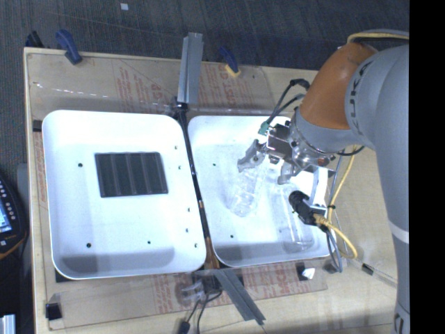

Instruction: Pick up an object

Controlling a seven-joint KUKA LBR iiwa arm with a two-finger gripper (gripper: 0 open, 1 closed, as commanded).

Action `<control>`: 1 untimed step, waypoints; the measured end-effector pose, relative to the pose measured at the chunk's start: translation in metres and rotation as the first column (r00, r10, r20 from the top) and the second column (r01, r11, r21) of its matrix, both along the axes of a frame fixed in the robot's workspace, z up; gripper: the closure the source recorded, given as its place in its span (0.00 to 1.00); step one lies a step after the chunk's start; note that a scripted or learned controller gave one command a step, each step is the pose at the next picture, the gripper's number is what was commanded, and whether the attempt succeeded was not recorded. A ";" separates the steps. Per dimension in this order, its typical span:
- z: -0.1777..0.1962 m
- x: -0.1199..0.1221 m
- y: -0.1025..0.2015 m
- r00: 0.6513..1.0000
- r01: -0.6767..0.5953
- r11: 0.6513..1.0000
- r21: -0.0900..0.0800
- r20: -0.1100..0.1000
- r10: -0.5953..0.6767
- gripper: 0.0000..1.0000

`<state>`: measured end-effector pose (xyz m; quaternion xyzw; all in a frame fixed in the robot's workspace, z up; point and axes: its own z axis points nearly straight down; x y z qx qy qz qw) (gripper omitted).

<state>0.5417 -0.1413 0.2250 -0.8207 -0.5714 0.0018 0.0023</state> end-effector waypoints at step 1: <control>0.046 -0.017 -0.048 0.997 -0.078 0.997 -0.002 0.006 0.078 0.00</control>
